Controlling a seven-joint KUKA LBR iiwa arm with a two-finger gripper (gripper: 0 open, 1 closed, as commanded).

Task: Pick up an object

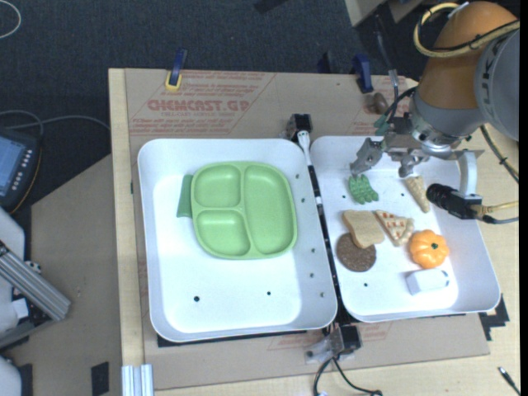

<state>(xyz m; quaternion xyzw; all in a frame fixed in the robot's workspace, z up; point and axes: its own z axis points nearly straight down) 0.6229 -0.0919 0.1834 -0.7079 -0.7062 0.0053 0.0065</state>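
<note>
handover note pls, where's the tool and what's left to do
Tool: open, low over the top of the right bin, holding nothing.
Broccoli lies just under the left finger; cone by the right one.
Below them: bread, pizza slice, brown disc, pumpkin, white block.
Left bin holds a green tray.
Done: nothing lifted. Left: close on one item and lift.

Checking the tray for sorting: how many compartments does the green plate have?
3. On the green plate in the left bin: one small at upper left, one small at lower left, one long down the right side.
</note>
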